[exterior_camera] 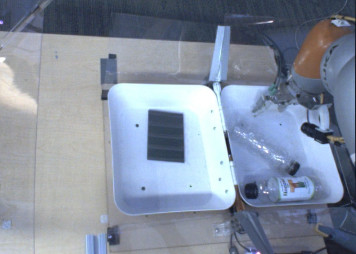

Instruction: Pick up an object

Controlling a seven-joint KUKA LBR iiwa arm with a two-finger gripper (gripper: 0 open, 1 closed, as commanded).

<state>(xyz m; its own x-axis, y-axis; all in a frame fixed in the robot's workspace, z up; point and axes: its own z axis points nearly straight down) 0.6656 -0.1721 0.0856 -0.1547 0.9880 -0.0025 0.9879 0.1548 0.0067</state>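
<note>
Crushed clear bottle [262, 146], lying in the right bin [239, 108] below and slightly left of my gripper [266, 102], long axis slanting from upper left down to its dark cap at lower right. Labelled bottle [281, 188] lies farther below, lengthwise. My fingers stand apart, holding nothing.

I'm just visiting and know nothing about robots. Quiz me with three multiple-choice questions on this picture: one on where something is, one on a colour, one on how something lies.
1. Where is the dark ribbed mat?
A. left bin
B. right bin
C. bare bench

2. What colour is the labelled bottle's cap?
A. white
B. black
C. orange

3. How is the labelled bottle placed?
A. upright
B. held in the gripper
C. on its side

Answers: 1 A, it rests mid-floor in the left bin. 2 B, the cap is dark. 3 C, it lies along the right bin's near wall.
</note>
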